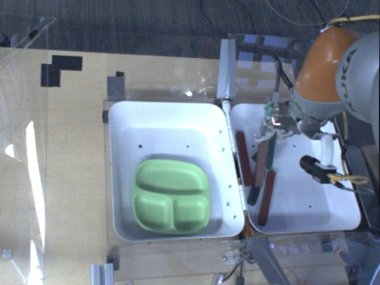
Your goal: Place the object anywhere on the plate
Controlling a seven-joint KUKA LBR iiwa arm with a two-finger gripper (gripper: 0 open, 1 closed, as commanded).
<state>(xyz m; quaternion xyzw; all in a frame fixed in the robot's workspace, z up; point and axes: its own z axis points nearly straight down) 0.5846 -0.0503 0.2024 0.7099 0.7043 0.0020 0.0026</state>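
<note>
A green divided plate [172,196] lies in the front half of the left bin [124,129]. Several long, thin utensils lie in the left part of the right bin [314,212]. One is a dark red stick [241,158] beside the bin's left wall. Another is a brown piece with a black lower end [256,177]. A third is a dark red handle [266,199] with a dark upper part. My gripper [272,128] hangs over the upper ends of the middle utensils, low in the bin. Whether it touches one of them is unclear.
A metal divider [224,70] stands behind the gap between the two bins. The arm's orange band [320,64] and grey wrist hang over the right bin's back right corner. Black tape marks [59,69] lie on the bench at the far left.
</note>
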